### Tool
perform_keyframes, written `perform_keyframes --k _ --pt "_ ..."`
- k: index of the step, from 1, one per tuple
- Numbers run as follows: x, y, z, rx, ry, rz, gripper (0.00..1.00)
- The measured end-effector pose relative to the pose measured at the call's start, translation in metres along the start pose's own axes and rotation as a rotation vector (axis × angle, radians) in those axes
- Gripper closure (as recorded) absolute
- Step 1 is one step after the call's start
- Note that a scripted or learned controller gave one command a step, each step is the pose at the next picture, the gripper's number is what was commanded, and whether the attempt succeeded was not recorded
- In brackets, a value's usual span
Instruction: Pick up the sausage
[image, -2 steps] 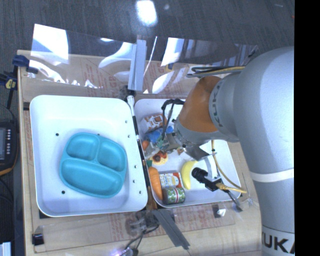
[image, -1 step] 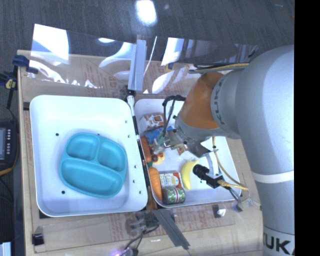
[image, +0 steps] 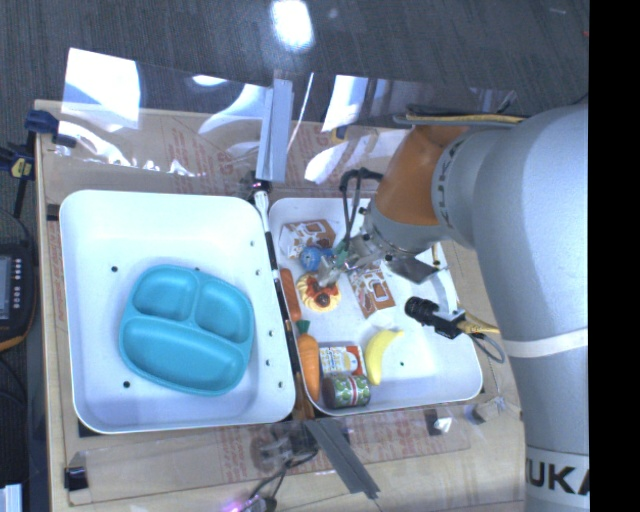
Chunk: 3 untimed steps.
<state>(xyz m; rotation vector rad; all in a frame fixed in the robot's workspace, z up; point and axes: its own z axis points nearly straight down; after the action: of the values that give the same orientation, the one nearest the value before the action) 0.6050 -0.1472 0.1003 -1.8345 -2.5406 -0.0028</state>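
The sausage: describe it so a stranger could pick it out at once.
Look in the right-hand white bin, the one crowded with toy food, and go to its left wall beside the divider. The sausage lies lengthwise there, a slim reddish-brown link. Just below it lies the carrot, which is brighter orange, tapers and has a green top; the sausage is darker and even in width.

Dark floor (image: 150, 30) is showing beyond the wooden bench (image: 150, 165), a bright lamp glare (image: 292, 20) is bouncing off it, and clear sheeting (image: 110, 85) is catching reflections
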Motion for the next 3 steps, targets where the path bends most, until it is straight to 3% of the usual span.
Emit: perform_keyframes --k 1,2,3 --pt "-0.001 0.000 0.000 0.000 -0.001 0.000 0.00" --pt "-0.011 0.027 0.003 0.095 0.031 -0.080 0.00" --pt "-0.080 0.019 0.000 0.028 0.010 -0.150 0.00"
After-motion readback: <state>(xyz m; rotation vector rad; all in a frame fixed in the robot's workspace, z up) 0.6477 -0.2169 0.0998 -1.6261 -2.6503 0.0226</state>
